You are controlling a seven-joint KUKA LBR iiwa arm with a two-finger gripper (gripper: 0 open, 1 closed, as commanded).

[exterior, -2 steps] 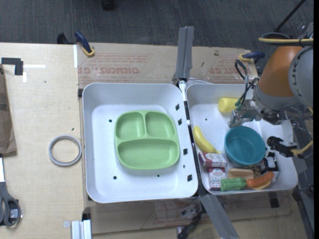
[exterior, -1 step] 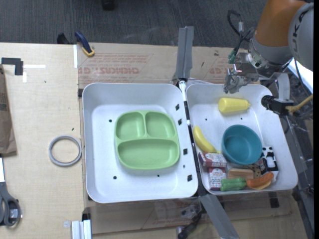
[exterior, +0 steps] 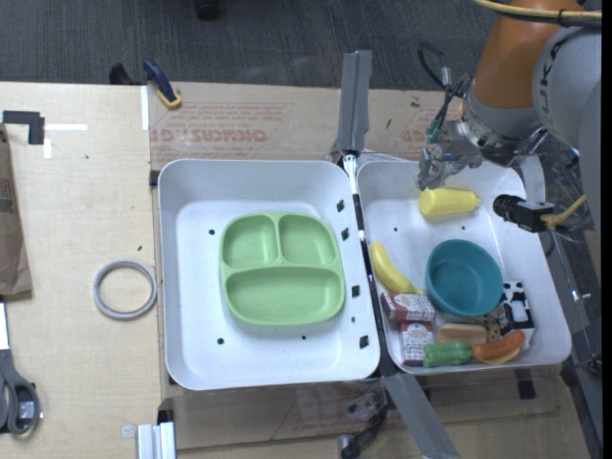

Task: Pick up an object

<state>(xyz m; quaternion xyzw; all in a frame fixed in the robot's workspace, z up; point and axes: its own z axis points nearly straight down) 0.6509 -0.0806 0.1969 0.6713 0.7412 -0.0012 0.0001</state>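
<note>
gripper (exterior: 438, 172) at back of right bin (exterior: 545, 285), just above yellow object (exterior: 448, 202); claw state: cannot tell; teal bowl (exterior: 464, 276) nearer; green tray (exterior: 282, 269) in left bin (exterior: 182, 285)

**Odds and ends around the bins**

Everything here lies left of the end effector (exterior: 436, 166). A cardboard sheet (exterior: 239, 127) with red print covers the bench (exterior: 86, 199) under the bins. At about the end effector's height, further left, is a blue clamp (exterior: 163, 83). Well apart, lower left, a grey ring (exterior: 124, 289) lies flat. A brown paper bag (exterior: 11, 228) hugs the far left edge, with scissors (exterior: 17, 404) below it.
</note>
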